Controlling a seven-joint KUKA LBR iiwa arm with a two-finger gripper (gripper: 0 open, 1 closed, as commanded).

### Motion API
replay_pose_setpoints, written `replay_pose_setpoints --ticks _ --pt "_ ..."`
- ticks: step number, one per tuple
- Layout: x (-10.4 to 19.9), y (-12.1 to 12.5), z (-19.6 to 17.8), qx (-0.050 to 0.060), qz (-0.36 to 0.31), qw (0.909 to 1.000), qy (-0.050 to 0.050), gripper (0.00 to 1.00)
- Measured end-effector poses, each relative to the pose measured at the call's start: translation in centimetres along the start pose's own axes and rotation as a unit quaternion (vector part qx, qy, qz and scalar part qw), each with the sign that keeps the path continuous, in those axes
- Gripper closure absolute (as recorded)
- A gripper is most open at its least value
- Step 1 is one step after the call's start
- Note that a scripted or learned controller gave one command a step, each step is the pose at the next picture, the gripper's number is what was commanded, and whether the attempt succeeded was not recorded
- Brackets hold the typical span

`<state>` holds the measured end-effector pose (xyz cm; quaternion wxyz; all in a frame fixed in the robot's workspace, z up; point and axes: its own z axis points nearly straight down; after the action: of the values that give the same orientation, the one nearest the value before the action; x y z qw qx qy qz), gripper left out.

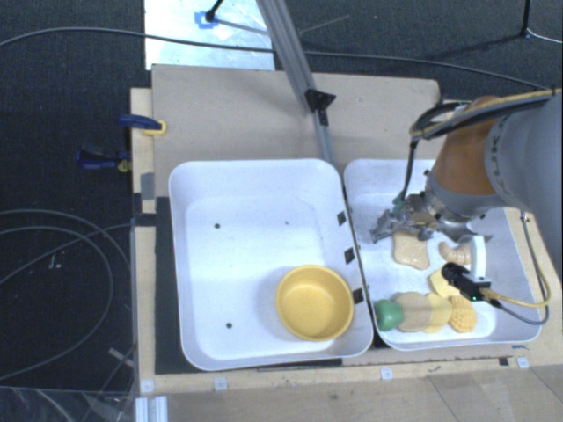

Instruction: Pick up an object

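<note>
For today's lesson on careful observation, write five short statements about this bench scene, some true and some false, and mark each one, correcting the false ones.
1. The yellow bowl sits in the left bin. True.
2. The pincer is over the left bin. False: it is over the right bin.
3. A small green object lies near the right bin's front edge. True.
4. The yellow bowl lies upside down. False: its opening faces up.
5. The tan and yellow items are scattered across both bins. False: they cluster in the right bin.
</note>
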<state>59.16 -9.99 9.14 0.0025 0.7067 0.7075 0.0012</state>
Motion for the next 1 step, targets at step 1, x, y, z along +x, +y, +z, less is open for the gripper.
replay_pose_setpoints --ticks 1 --pt "-0.11 0.2 -1.35 -0.003 0.001 1.0 -0.001 1.0"
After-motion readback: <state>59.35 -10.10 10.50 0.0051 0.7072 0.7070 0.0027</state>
